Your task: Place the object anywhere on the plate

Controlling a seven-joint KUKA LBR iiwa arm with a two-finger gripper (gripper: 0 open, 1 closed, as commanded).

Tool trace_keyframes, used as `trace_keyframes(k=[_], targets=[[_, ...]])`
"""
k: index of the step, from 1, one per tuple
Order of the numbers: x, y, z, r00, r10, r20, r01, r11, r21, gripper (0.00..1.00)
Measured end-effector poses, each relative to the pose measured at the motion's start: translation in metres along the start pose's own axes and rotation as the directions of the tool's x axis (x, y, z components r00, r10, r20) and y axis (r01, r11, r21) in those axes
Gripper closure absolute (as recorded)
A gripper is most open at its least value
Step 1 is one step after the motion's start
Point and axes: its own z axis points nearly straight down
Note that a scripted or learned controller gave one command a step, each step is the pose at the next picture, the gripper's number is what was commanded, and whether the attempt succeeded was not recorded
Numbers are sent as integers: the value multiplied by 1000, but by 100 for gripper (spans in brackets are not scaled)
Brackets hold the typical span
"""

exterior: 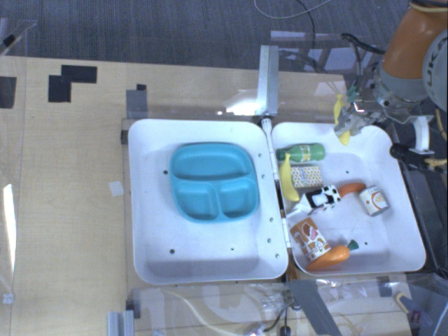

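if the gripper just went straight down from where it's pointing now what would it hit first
Likely the right bin, at its bare white floor near the far corner. The gripper, with a yellow object at its fingers, hangs above that spot; depth is unclear.

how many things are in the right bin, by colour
Counting what lies in the right bin:
green: 1, bottle
yellow: 1, banana
orange: 2, carrot and another carrot
black and white: 1, toy cow
printed packs: 3, box, can, carton
total: 8
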Motion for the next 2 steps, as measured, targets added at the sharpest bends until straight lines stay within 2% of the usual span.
trace_keyframes(k=[1,2], targets=[[68,4,10,972,-234,-2,234,972,1,100],[160,10,9,898,-440,-3,440,898,-1,100]])
